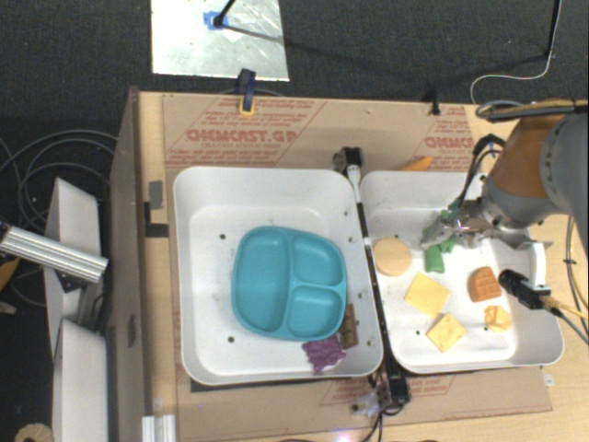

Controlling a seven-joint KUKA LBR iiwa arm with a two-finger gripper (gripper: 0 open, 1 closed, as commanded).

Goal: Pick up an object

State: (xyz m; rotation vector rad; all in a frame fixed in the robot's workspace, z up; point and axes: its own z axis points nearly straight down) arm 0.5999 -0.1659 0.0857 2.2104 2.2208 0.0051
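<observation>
Cardboard-lined bench (pixel 276 122), two white bins; arm at right of frame, gripper (pixel 453 226) low in right bin (pixel 543 339) over green piece (pixel 434 261); grip state unclear; teal plate (pixel 287 282) in left bin (pixel 202 247)

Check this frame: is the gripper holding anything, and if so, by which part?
It cannot be told. The gripper is low in the right bin, right at a green piece, but the view is too small to show a grasp.
</observation>
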